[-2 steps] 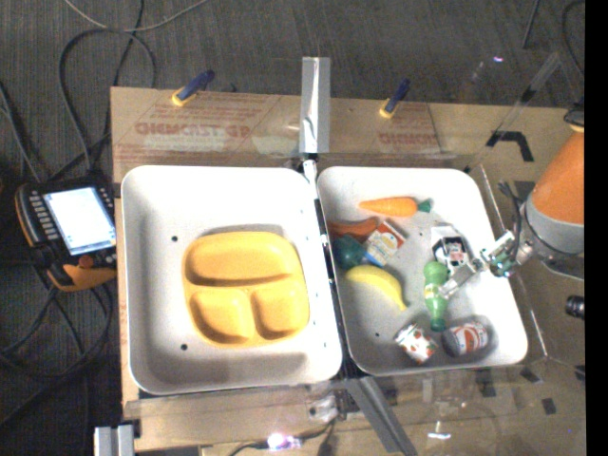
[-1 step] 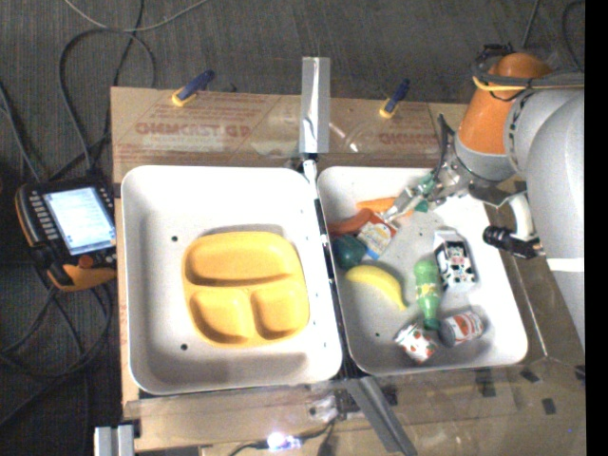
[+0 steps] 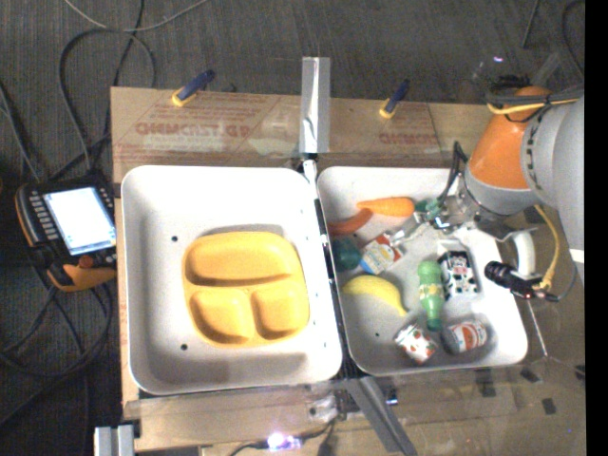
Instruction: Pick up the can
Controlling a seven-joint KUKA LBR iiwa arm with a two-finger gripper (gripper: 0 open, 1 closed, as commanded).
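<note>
two shallow white bins: left [image 3: 142, 255] holds a yellow divided plastic tray [image 3: 247, 285]; right [image 3: 518, 335] (cluttered) holds a small red-and-white metal can [image 3: 465, 335]; gripper [image 3: 439, 212] opening unclear.

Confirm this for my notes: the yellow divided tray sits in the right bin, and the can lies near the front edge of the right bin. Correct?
Not quite. The camera view shows the yellow tray in the left bin, not the right one. The rest holds: the can lies near the front edge of the right bin.
</note>
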